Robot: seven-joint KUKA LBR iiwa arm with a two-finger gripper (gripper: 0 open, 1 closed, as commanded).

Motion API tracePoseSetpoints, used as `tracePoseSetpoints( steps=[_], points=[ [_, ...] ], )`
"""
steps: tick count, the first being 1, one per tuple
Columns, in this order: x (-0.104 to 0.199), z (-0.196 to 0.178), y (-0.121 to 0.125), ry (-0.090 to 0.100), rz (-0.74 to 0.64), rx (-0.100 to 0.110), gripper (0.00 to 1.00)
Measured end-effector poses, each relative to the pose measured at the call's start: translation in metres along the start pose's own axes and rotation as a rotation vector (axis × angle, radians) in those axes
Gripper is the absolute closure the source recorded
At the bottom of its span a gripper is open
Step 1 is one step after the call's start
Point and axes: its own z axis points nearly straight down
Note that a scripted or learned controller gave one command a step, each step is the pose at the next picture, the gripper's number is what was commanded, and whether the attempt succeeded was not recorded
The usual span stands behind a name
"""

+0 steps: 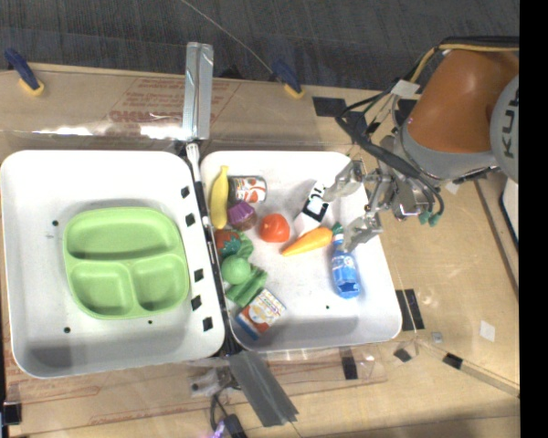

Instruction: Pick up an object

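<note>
The gripper (358, 203) hangs over the right bin (384, 308), jaws spread and holding nothing. It sits just above the blue bottle (344, 272) and carrot (308, 241), probably lining up on one of them.

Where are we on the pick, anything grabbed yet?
Nothing lifted: the carrot, tomato and blue bottle all lie in the right bin. In hand: the gripper hangs open over that bin, near the carrot, with nothing between its fingers. Left: close on an object and lift.
</note>
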Motion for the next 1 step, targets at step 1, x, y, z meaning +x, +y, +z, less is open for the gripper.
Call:
tracePoseSetpoints(
  steps=[1],
  points=[
    [-0.0132, 0.1144, -0.0117, -0.029, 0.028, 0.007, 0.00]
  ],
)
